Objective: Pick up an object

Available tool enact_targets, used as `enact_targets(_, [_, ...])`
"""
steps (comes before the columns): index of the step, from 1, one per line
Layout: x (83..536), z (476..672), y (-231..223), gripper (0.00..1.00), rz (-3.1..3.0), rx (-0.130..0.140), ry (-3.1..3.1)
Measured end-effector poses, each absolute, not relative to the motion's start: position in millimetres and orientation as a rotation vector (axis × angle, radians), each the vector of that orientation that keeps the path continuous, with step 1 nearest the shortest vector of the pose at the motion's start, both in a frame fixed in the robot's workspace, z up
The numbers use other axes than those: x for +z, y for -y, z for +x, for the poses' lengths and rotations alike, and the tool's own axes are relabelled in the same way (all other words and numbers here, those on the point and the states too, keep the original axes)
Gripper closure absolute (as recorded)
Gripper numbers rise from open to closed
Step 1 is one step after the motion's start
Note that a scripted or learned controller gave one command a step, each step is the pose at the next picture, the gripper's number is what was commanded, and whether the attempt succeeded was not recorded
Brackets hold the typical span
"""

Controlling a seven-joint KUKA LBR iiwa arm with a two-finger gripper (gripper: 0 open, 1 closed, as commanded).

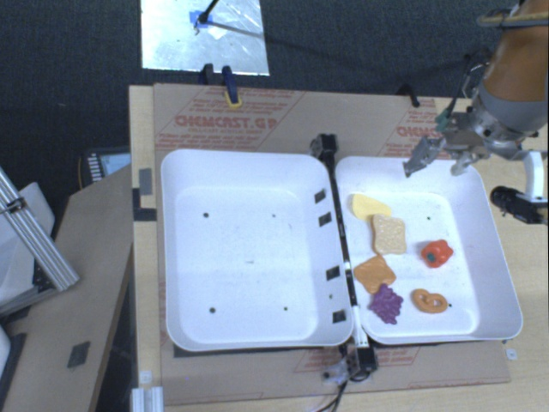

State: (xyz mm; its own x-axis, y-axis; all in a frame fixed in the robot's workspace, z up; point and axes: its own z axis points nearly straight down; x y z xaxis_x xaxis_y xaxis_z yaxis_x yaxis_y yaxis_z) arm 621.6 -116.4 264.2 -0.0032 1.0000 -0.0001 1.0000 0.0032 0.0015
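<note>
Right bin (489, 230) as landmark. At its near end lie purple grapes (386, 303) and a pretzel (429, 301); farther in, a red pepper (437, 253), toast (389, 234) and a yellow wedge (369, 206). Above its far rim the gripper (440, 160) hangs spread, holding nothing.

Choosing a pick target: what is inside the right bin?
The right bin holds a yellow piece, toast slice, red pepper, orange piece, purple grapes and pretzel. Nothing looks covered.
</note>
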Motion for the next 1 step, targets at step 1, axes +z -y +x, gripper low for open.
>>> enact_targets(1, [90.3,555.6,165.4,0.0,2.234,-0.013,-2.224])
